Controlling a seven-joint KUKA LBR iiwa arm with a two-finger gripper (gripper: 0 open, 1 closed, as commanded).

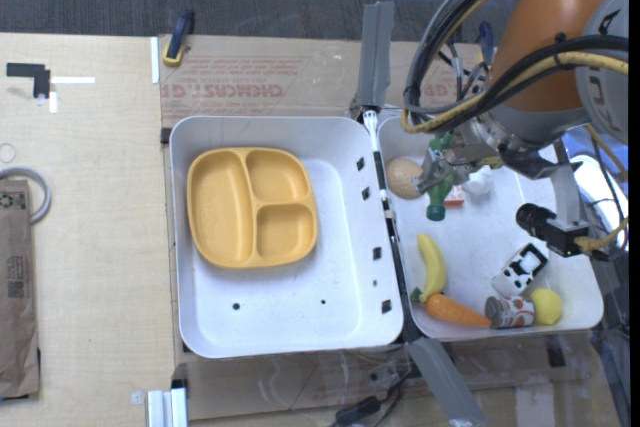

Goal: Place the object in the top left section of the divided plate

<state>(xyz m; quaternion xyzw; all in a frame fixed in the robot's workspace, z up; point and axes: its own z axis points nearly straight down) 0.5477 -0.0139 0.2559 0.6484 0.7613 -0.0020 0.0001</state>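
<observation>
Gripper (440,183) low over the far left corner of the right shallow white bin (480,237); spread or pressed together, cannot tell, with cables and wrist in the way. Just beside it, a rounded beige object (403,177) against the bin wall, probably the thing to pick, though not certain; seemingly not yet held. Well apart, in the left shallow white bin (300,307), a yellow plastic divided plate (252,207), all sections bare. For a good grasp: come straight down, centre on the beige object, and keep clear of the bin wall. Lift high before crossing the divider between the bins. Steer wide of the yellow banana (431,263) and orange carrot (458,310) nearer the front. Release low over the plate's upper left section to avoid a roll.
</observation>
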